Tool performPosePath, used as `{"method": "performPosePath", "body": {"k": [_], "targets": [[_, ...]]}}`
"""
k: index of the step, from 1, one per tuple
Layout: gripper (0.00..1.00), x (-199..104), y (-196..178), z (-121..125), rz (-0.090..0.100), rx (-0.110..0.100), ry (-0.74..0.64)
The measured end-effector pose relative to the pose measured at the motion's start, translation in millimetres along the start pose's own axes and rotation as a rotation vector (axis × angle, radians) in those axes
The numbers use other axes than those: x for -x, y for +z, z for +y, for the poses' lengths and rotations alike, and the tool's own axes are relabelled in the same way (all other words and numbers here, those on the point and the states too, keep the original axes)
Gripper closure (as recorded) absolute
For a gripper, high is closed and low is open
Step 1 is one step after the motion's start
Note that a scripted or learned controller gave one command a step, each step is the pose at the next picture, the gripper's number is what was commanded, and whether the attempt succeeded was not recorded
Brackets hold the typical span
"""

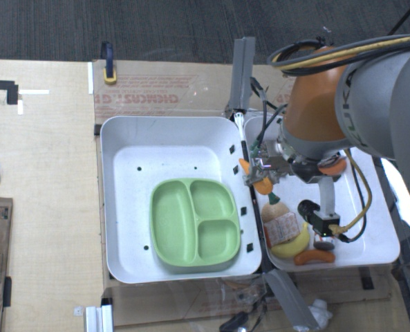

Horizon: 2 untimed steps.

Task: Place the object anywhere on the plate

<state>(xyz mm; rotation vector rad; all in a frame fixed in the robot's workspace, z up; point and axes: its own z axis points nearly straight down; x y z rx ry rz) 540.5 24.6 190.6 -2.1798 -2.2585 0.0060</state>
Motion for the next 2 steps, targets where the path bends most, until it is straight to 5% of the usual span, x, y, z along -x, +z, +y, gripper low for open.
{"method": "performPosePath", "body": {"k": [1, 2], "targets": [[1.00, -73.8, -89.4, -49.4, -0.001, 0.002, -0.178], [0.00, -73.8, -89.4, -49.4, -0.001, 0.002, -0.178]]}}
